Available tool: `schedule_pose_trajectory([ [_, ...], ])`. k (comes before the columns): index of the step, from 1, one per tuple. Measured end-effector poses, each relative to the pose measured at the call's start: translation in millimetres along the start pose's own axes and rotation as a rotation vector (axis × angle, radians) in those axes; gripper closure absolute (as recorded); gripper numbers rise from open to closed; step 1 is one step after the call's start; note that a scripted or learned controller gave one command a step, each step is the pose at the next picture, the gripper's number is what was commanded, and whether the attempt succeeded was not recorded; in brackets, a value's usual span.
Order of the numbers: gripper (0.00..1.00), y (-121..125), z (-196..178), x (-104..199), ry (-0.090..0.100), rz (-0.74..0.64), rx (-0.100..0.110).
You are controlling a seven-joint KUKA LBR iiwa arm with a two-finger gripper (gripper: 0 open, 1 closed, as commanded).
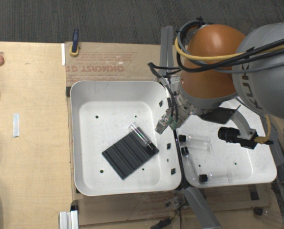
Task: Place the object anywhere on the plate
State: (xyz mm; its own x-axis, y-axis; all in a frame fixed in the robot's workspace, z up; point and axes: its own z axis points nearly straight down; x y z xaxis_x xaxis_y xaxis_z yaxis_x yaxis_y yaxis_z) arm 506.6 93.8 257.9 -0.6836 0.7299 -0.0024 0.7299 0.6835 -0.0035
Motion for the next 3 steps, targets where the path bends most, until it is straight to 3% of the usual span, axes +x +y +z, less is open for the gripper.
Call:
schedule_pose_trajectory([
  [1,0.00,0,0,0,0.000,0.000,0.000],
  [2,0.00,88,-70,-19,0.001,0.259,-0.002],
  [3,0.00,156,-130,-42,-0.001,0.038,-0.004],
])
